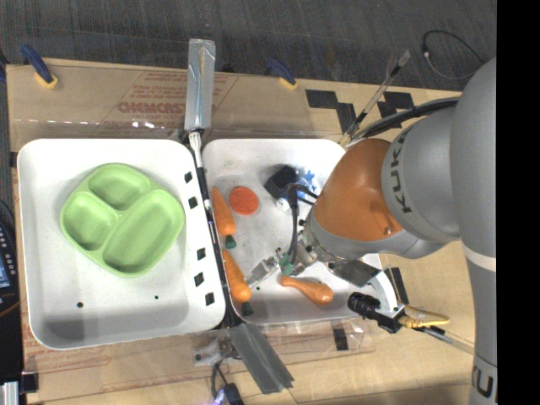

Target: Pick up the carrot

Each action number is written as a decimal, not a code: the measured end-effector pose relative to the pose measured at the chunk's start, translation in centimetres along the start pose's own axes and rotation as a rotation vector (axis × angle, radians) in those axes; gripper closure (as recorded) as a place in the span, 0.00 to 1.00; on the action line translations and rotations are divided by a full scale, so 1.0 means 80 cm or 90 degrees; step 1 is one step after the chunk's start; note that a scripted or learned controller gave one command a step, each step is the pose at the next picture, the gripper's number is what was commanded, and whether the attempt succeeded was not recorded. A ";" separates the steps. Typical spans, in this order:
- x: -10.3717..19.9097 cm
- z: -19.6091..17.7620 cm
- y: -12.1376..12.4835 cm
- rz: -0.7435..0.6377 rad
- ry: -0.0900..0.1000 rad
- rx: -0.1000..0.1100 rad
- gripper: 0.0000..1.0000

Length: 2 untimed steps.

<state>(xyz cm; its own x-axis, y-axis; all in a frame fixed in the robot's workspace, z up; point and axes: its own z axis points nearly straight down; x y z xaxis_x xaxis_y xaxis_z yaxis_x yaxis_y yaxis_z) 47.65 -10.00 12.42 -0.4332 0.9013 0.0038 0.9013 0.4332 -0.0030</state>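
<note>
Three carrots lie in the right bin (253, 152). One carrot (223, 213) rests along the left wall, and a second carrot (237, 278) lies below it near the front left corner. The third carrot (309, 290) lies near the front wall, with its green end pointing left. My gripper (277, 267) hangs low over the bin floor, between the second and third carrots and close to the third one's green end. No carrot shows in its grasp. The orange-banded wrist (359, 199) hides the bin's right part.
An orange round slice (244, 199) and a black object (281, 180) lie toward the back of the right bin. A green divided plate (123, 218) sits in the left bin (42, 310). The divider wall (205, 226) runs between the bins.
</note>
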 end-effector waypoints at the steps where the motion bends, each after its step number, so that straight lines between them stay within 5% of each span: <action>1: -0.098 -0.051 -0.047 -0.083 -0.003 -0.001 0.00; 2: -0.025 -0.003 -0.012 0.050 0.000 0.000 0.00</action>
<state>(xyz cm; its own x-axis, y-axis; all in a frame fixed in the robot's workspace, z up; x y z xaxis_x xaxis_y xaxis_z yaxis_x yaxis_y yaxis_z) 47.66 -12.21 12.64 -0.3612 0.9325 0.0030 0.9325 0.3612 -0.0028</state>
